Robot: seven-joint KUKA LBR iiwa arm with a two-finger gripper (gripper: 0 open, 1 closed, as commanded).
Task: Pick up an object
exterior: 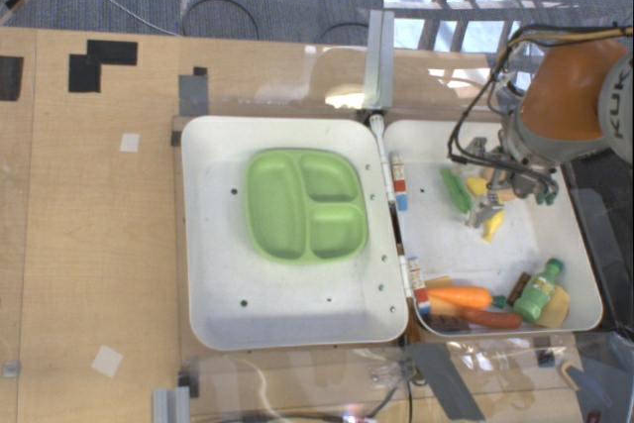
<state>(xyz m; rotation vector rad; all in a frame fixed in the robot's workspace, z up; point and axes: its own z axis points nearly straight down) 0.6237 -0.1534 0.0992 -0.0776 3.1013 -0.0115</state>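
Camera view: pincer (487,213) state unclear, above yellow piece (491,227) lying slantwise beside green piece (457,190).

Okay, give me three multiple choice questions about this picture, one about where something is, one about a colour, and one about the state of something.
1. Where does the divided plate lie?
A. in the left bin
B. in the right bin
C. on the bench outside the bins

2. What colour is the divided plate?
A. orange
B. green
C. blue

3. Where is the gripper?
A. above the left bin
B. over the wooden bench
C. above the right bin

Answers: 1 A, the plate rests in the middle of the left bin. 2 B, it is pale green against the white bin. 3 C, the gripper hangs over the right bin, close to a yellow piece and a green piece.
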